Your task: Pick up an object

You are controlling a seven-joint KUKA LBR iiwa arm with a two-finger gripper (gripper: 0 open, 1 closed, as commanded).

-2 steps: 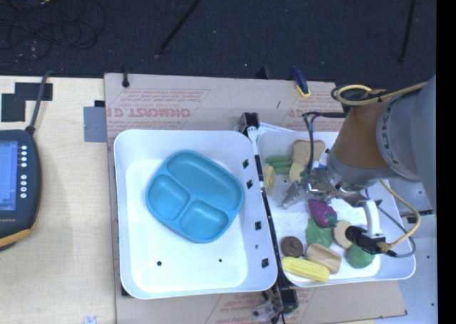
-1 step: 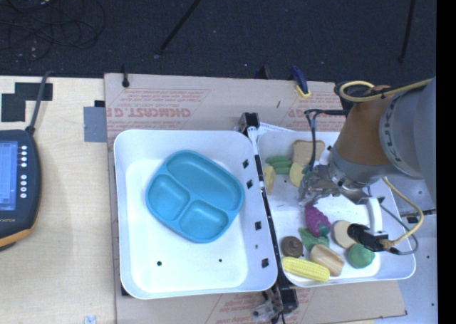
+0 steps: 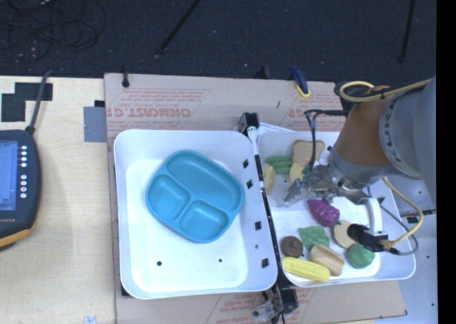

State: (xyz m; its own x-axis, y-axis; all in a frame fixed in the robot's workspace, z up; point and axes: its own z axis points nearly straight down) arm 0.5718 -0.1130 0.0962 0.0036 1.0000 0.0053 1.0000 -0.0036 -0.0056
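Overhead, one blue plate [image 3: 194, 196] fills the left bin [image 3: 135, 244]; end effector [image 3: 293, 192] grip state unclear.

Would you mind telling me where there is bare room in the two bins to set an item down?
Left bin: bare floor below and beside the blue divided plate. Right bin: crowded with toy food, such as the corn cob and purple grapes, under the gripper.

Red printed lettering [image 3: 152, 111] runs along the cardboard sheet [image 3: 185, 102] just beyond the far rim of the left white bin [image 3: 132, 173]. It stands upside down to the camera and is too blurred to make out with any certainty. Fainter red print [image 3: 239, 307] on the cardboard below that bin's near rim is likewise unreadable.
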